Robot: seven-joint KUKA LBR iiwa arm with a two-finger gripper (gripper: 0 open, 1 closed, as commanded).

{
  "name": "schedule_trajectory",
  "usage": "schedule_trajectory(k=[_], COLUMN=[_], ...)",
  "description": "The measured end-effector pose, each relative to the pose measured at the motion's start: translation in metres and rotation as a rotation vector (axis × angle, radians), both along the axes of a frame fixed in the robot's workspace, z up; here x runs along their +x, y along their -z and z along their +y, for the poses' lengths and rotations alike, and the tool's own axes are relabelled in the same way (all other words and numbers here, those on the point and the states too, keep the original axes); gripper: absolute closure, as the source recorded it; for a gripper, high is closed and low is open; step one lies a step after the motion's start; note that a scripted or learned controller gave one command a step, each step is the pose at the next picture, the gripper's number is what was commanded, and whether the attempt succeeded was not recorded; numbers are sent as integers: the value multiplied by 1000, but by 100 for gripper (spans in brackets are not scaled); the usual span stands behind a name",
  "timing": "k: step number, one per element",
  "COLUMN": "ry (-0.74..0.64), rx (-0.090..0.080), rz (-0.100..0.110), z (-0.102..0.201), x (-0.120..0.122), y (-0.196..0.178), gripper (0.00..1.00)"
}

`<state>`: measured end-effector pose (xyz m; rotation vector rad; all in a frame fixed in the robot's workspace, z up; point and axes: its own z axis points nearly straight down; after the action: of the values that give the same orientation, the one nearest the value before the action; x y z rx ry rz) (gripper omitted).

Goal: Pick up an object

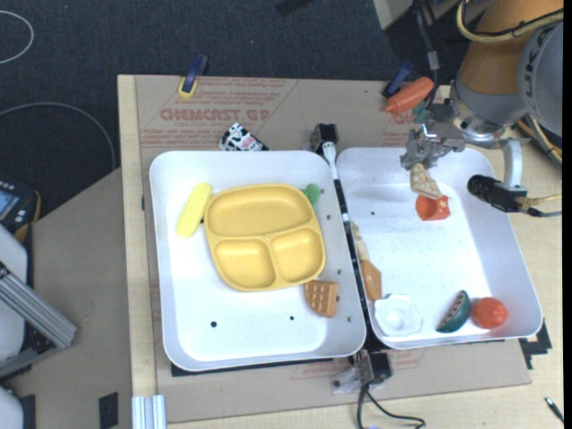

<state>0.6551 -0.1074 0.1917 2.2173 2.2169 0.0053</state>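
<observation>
- The left bin point(170, 239) on the bench point(134, 150) holds a yellow corn cob point(193, 209), a yellow divided plate point(264, 236) and a waffle piece point(322, 298); all lie well apart from the tool, so they are no risk.
- The right bin point(509, 257) holds a white cup point(396, 315), a melon slice point(455, 312) and a tomato point(489, 312) near its front edge.
- The tool point(424, 161) hangs over the right bin's far end, and a tan wedge point(424, 184) shows between its tips, seemingly pinched by its top.
- Judged risk: the hold looks thin, on one end only, so the wedge may swing or slip out.
- A red piece point(433, 207) sits just below the wedge; a drop could knock it.
</observation>
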Motion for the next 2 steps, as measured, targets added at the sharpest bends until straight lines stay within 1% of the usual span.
schedule_trajectory(k=[1, 2], ry=[-1, -3], rx=[0, 4], rz=[1, 10], z=[0, 33], x=[1, -25], y=[-36, -37], gripper=[100, 100])
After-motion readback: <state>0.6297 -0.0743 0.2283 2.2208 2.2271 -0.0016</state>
